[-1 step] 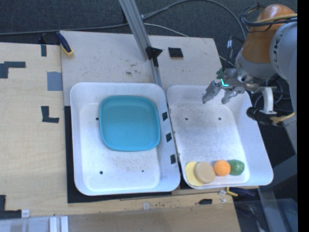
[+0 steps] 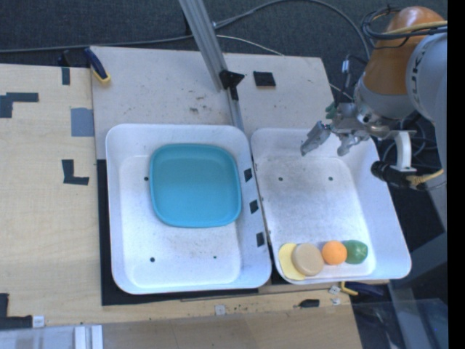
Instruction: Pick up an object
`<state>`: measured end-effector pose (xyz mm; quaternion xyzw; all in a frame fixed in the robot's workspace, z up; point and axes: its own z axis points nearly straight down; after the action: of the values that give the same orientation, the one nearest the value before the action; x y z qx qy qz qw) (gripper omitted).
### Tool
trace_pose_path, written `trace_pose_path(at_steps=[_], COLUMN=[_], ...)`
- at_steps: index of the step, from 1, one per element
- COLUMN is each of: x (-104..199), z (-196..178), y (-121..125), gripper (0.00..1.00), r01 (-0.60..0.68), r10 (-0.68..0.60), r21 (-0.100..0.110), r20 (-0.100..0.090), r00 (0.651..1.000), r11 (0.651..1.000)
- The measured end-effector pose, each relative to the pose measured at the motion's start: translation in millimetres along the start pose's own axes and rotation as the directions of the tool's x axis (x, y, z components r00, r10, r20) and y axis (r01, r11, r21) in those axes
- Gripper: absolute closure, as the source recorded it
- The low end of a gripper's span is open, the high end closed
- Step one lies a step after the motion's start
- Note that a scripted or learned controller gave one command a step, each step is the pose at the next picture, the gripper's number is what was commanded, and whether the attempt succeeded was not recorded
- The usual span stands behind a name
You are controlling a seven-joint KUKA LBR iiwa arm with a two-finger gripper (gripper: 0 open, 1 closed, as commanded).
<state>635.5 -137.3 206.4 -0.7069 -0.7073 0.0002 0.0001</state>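
Two shallow white bins sit side by side on the bench: the left bin [image 2: 120, 217] and the right bin [image 2: 378, 217].

Left bin: one teal plate [image 2: 195, 185], square with rounded corners, lies flat nearer the bin's far edge than its near edge and covers much of the floor.

Right bin: four small things lie in a single row along the near edge. From the near-left corner toward the near-right corner they are one yellow disc [image 2: 288, 262], one tan puck [image 2: 308, 259], one orange ball [image 2: 334, 252] and one green ball [image 2: 356, 251]. The puck overlaps the disc; the orange ball sits between the puck and the green ball, touching or almost touching each. The row's long axis runs roughly parallel to the near edge, rising slightly toward the right side. The single pieces are round and show no clear heading of their own.

One gripper [image 2: 328, 141] hangs over the far edge of the right bin, well apart from the row. Its two fingers are spread, one toward the bin's far-left part and one nearer the arm, and nothing lies between them. The grey arm [image 2: 429, 71] with its orange band enters from the right.

One metal rail [image 2: 211, 38] slants across the bench toward the gap between the bins. One yellow-tipped tool [image 2: 96, 64] lies near the bench's far-left corner.
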Motion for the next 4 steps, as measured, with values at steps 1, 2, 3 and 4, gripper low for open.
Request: trace_pose_path(at_steps=[1,2,3,4], x=[5,10,10,10], z=[51,114,117,106], y=[8,8,8,9], gripper=[0.0,0.0,0.0,1.0], r01=[0.0,0.0,0.0,0.001], r10=[0.0,0.0,0.0,-0.001], r21=[0.005,0.006,0.0,-0.002], r20=[-0.001,-0.001,0.001,0.001], r00=[1.0,1.0,1.0,1.0], r11=[1.0,1.0,1.0,1.0])
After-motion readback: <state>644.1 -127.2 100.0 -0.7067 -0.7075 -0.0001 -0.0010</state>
